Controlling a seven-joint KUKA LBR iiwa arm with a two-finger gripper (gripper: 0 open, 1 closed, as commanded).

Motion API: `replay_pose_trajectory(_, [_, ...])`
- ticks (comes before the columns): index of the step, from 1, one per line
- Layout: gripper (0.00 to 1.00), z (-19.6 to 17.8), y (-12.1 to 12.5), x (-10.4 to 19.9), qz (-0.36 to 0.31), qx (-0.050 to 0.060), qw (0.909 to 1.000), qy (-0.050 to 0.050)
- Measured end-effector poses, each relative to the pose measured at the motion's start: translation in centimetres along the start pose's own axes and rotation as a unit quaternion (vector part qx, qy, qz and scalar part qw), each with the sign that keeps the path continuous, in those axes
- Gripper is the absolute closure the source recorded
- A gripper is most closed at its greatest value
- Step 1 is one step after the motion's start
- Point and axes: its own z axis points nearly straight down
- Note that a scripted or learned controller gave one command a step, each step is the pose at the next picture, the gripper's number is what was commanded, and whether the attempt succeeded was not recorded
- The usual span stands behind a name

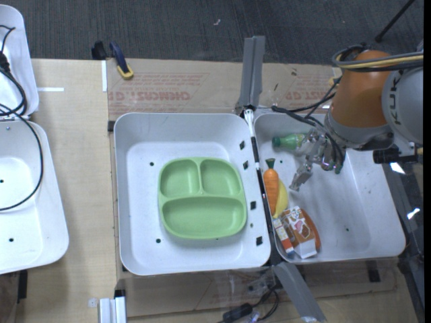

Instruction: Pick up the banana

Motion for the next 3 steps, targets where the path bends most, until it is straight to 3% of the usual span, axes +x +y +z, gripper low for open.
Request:
replay_pose_trajectory(1, [0.00,0.0,-3.8,5.8,0.020,-0.001,0.9998,-0.003])
replay_pose_trajectory(2, [0.00,0.0,0.7,0.8,0.271,-0.001,0.9626,-0.004])
replay_pose_trajectory(3, [0.00,-4.6,-3.9,-3.1,0.338,-0.001,0.9412,-0.004])
